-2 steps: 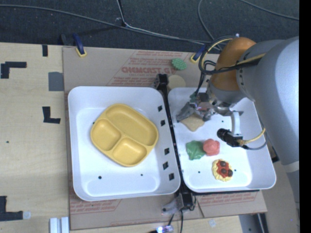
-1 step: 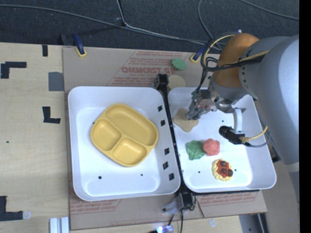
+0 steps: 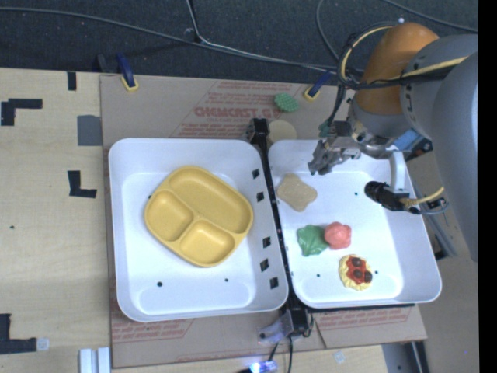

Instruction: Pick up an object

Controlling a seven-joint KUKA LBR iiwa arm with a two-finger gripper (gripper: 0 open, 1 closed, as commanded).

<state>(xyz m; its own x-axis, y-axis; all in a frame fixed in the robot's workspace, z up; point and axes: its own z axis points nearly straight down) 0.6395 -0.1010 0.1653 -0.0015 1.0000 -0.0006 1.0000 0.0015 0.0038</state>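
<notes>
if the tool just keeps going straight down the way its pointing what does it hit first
Probably the bare floor of the right bin, just up and right of the tan bread-like piece. The tool points down near that piece, so it might clip its edge; depth is hard to judge from this view.

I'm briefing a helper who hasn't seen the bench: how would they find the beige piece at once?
Look in the right bin, at its upper left near the divider. The beige piece lies flat there, above the green piece and pink piece. It is the only pale tan, bread-like item.
</notes>
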